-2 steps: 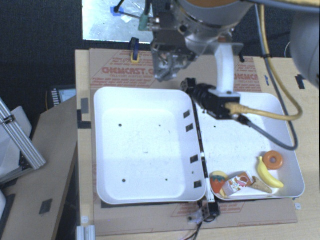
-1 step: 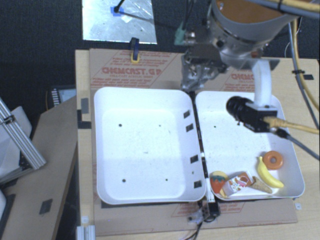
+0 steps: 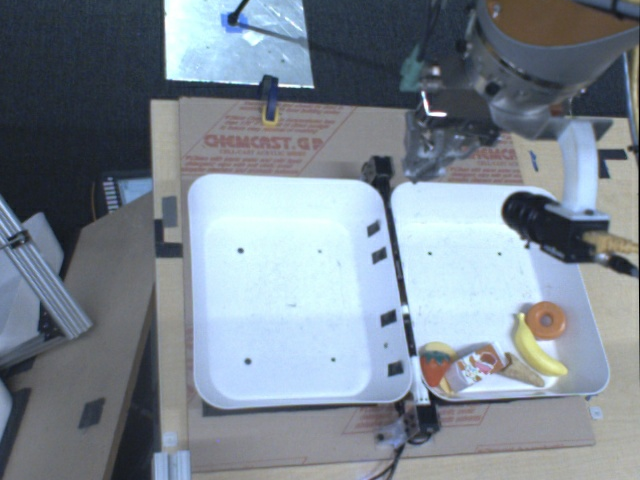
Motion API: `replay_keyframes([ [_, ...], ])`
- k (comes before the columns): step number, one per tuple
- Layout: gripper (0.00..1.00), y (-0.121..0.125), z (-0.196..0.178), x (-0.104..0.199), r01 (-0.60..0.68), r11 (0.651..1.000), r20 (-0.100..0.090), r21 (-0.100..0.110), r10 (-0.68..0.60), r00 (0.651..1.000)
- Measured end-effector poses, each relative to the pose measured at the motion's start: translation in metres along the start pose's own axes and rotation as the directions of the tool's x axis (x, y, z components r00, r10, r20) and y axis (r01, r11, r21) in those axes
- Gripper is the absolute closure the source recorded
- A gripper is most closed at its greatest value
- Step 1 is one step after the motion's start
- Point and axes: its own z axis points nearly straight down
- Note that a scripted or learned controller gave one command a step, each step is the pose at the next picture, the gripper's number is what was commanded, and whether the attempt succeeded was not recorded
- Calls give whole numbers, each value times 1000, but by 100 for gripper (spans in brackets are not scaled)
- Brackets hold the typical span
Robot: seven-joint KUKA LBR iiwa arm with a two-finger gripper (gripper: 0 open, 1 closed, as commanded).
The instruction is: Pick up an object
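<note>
bench: two white bins (image 3: pixel 290 193) on brown board, dark floor around
objects: banana (image 3: pixel 535 348), orange ring (image 3: pixel 546 319), packet (image 3: pixel 475 366) in right bin's near corner
gripper (image 3: pixel 432 158): above right bin's far edge, blurred, grip state unclear
arm: cropped at top

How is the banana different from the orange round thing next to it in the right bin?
The banana is yellow, long and curved; the orange round thing is orange, short and ring-like, with a darker middle. The banana lies slantwise toward the bin's front, while the orange round thing sits just behind it, closer to the bin's right wall. Both lie in the right bin, near its front right corner, and look like toy food.
</note>
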Motion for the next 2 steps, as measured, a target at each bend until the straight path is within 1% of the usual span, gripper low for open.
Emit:
replay_keyframes([
  [1, 100, 0, 0, -81, -3, 1000, 1, -1, 3, 1000],
  [2, 100, 22, 52, -133, 1, 1000, 1, 3, -1, 1000],
])
